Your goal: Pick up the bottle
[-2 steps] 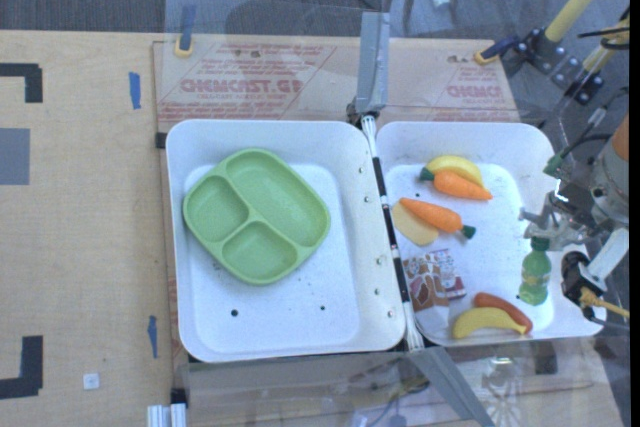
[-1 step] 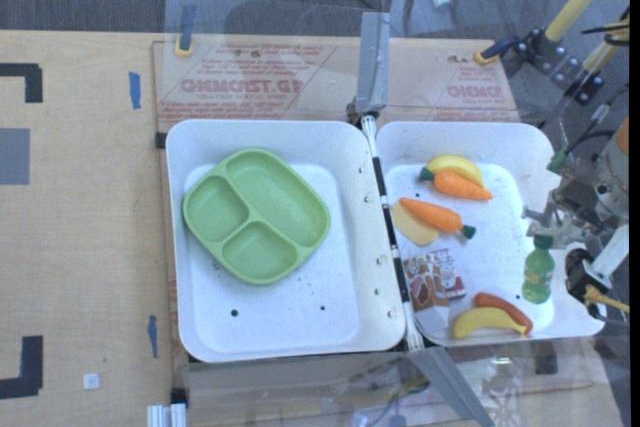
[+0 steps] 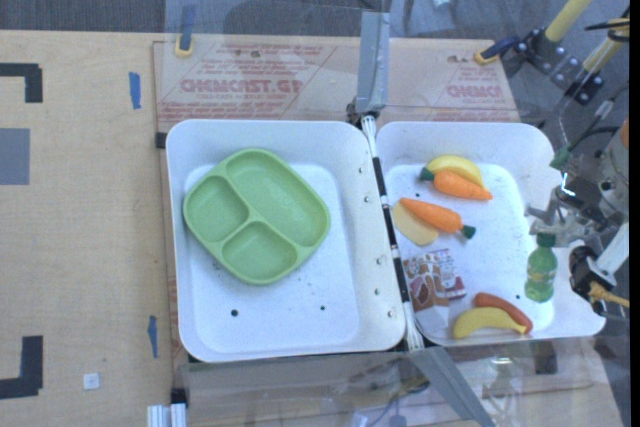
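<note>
So the bottle [image 3: 540,270], small and green with a green cap, is standing upright near the right wall of the right bin [image 3: 500,137]. The jaws [image 3: 556,220] sit just above and a bit right of its cap, right over that same wall. From this angle I honestly can't tell if they're wide or narrow, since the metal bits up there blur together. Nothing shows the bottle actually pinched between them; its base looks like it's resting on the bin floor.

The arm [image 3: 605,225] comes in from the right of the bottle, low over the bin's edge, with the wrist hardware bunched up right beside the bottle.

Everything else, going by the bottle: a yellow banana [image 3: 482,322] and a red-orange piece [image 3: 503,306] lie just left and below it. Farther left is a small printed packet [image 3: 434,279]. Up and left are two carrots [image 3: 436,215] and another yellow piece [image 3: 455,165]. Way off to the left, in the other bin [image 3: 260,330], there's a green divided plate [image 3: 256,214]. Both bins are on the desk [image 3: 80,245].
</note>
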`<state>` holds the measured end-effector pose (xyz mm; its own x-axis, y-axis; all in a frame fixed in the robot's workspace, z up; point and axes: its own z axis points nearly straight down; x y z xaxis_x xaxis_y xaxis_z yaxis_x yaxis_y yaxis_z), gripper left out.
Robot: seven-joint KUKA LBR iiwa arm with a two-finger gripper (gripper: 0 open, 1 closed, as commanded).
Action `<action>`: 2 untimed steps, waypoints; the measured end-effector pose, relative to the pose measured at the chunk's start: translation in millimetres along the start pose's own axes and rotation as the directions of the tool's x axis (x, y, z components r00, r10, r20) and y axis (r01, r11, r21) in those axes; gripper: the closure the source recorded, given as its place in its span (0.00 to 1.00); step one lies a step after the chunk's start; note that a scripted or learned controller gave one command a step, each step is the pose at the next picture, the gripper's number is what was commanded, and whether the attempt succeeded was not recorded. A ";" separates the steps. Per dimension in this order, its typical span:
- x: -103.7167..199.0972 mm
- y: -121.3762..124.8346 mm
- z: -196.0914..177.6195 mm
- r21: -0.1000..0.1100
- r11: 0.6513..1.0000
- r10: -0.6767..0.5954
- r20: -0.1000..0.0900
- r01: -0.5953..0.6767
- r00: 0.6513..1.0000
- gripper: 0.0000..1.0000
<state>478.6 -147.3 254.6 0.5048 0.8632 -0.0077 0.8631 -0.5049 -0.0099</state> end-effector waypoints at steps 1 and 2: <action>-19.2 17.2 15.7 -0.002 0.891 0.454 -0.006 -0.454 0.891 1.00; -9.9 5.8 -9.1 0.001 0.670 0.742 -0.006 -0.742 0.670 1.00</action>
